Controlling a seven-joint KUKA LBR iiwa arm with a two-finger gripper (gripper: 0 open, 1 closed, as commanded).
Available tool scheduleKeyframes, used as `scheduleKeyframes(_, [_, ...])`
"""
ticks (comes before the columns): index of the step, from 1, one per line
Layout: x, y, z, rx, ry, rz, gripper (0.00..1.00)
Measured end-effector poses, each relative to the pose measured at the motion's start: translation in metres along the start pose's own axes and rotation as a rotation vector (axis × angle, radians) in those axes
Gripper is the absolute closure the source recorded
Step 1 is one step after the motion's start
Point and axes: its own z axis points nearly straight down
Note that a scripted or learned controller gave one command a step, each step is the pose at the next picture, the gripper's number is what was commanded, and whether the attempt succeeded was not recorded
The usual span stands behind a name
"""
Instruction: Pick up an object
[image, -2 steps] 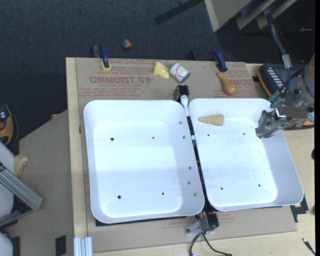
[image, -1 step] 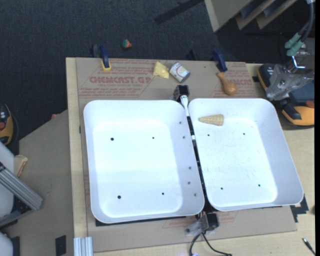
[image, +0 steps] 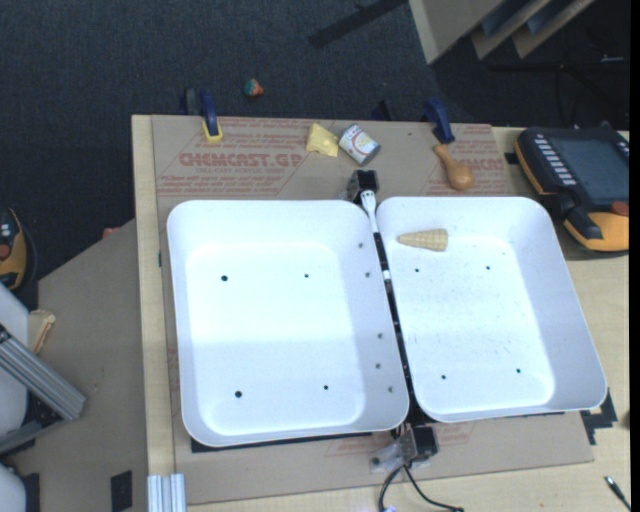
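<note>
Camera view: tan ridged cone (image: 424, 239) lying in smooth white right bin (image: 560, 300).

Bench (image: 300, 165) with two white bins side by side

The left bin (image: 190, 330) and right bin (image: 570, 330) touch along their inner rims. Behind them on the brown board lie a yellow wedge (image: 322, 141), a small white box (image: 359, 144) and a tan wooden piece (image: 454, 168); a black-and-orange pendant (image: 585, 180) rests at the far right.

We can't identify the small colourful object (image: 254, 88) on the dark floor beyond the bench's far edge, too tiny. The handheld pendant (image: 585, 180) at the bench's far right corner is cut by the frame edge. Lettering on the small box (image: 359, 144) beyond the bins is unreadable.
</note>
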Motion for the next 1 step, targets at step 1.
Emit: scheduleKeyframes(1, [0.0069, 0.0017, -0.0104, -0.004, 0.001, -0.013, 1.0])
